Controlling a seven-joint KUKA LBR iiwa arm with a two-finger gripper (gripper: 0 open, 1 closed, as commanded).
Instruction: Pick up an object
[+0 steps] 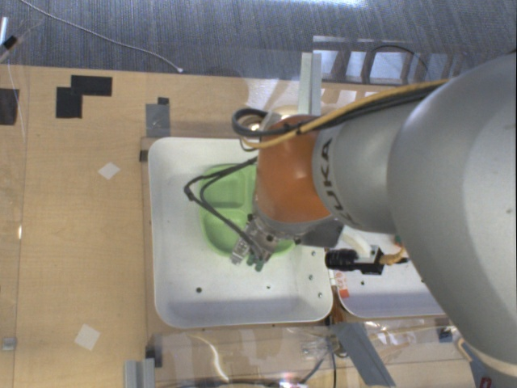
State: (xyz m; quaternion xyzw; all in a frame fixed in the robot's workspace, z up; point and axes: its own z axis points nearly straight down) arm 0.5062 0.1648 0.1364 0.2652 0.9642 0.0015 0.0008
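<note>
A light green object, shaped like a shallow dish or lid, lies in the left white bin, toward its middle. The arm's orange band and wrist cover the object's right side. My gripper hangs below the wrist, right over the green object's lower edge. Its tips are small and dark against the green, and the wrist hides most of them.
The right bin is mostly hidden under the big grey arm. Black cables loop from the wrist over the green object. Grey metal brackets stand at the left bin's corners. The wooden bench lies bare to the left.
</note>
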